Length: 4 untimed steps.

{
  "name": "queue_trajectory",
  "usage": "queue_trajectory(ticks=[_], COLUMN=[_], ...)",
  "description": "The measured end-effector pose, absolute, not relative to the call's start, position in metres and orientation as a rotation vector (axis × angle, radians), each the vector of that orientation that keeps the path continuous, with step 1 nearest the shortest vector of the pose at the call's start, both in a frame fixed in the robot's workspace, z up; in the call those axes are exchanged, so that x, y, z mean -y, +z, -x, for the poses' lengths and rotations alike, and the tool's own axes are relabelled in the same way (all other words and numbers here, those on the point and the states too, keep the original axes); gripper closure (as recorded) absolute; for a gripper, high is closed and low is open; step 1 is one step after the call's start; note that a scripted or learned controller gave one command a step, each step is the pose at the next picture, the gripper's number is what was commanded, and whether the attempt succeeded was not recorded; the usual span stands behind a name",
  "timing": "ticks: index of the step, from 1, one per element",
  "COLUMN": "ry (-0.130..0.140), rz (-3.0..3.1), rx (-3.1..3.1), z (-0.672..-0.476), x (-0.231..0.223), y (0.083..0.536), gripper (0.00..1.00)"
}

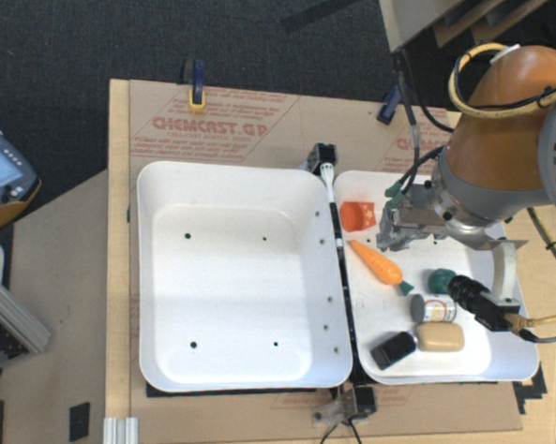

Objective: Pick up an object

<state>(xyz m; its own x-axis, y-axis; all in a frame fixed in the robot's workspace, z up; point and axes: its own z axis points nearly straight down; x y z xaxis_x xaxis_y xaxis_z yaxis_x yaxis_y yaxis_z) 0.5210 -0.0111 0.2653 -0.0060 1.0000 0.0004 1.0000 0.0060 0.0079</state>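
Bench, right bin (508,369) with carrot (375,262), black block (393,349), tan bar (439,338)

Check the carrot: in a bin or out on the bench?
In. The carrot lies flat on the floor of the right bin, left of the gripper, its green end pointing toward the small bottle.

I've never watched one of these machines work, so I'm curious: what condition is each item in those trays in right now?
carrot: lying flat, slanted, untouched.
orange block: resting near the bin's top edge.
small jar: tipped on its side.
tan block: lying flat beside the jar.
black block: lying tilted near the bottom edge.
gripper: hovering over the carrot, holding nothing visible.
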Motion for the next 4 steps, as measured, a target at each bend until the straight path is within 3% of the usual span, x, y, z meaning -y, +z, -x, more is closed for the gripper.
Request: queue_trajectory(ticks=[1,2,4], ry=[0.005,0.002,0.007], rz=[-2.215,-2.219,-2.215], rx=[-2.226,-2.222,-2.226], z=[-0.478,-0.479,-0.479], x=[-0.028,-0.064,-0.167], y=[0.305,0.304,0.396], gripper=[1.0,1.0,1.0])
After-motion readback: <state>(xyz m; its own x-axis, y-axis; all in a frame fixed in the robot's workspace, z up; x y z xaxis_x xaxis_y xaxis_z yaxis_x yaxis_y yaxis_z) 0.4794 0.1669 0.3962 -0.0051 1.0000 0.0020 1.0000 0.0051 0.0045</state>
